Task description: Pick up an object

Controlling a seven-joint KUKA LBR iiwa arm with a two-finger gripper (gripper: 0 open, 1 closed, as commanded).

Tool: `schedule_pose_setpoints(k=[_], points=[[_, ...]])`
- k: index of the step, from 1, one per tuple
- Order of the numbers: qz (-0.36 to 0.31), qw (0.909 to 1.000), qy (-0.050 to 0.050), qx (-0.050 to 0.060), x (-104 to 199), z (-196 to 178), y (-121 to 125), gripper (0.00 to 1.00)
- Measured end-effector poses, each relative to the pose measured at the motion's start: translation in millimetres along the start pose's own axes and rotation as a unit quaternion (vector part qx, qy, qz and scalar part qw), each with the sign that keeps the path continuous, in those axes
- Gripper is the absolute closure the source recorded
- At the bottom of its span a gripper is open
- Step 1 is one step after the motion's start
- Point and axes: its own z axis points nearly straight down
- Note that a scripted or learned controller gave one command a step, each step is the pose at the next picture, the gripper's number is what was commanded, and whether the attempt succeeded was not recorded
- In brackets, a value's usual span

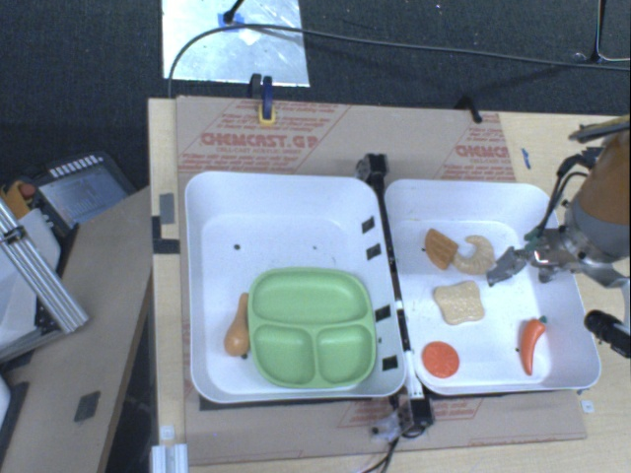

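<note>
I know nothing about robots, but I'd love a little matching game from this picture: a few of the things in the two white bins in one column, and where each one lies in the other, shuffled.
Things:
1. green three-compartment plastic tray
2. round orange-red disc
3. orange toy carrot with a green tip
4. tan pear-shaped piece

Places:
A. right bin, near front edge, left side
B. left bin, beside the tray's left edge
C. left bin, front half
D. right bin, right side, below the gripper

Pairs: 1-C, 2-A, 3-D, 4-B
</note>
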Motion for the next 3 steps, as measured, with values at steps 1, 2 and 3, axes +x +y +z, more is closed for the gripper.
schedule_pose_setpoints(k=[1, 2, 3], points=[[0.0, 1.0, 0.0, -0.001, 6, 44, -4, 0.0], [0.001, 1.0, -0.001, -0.004, 5, 77, -1, 0.0], [0.0, 1.0, 0.0, -0.007, 6, 63, 1, 1.0]])
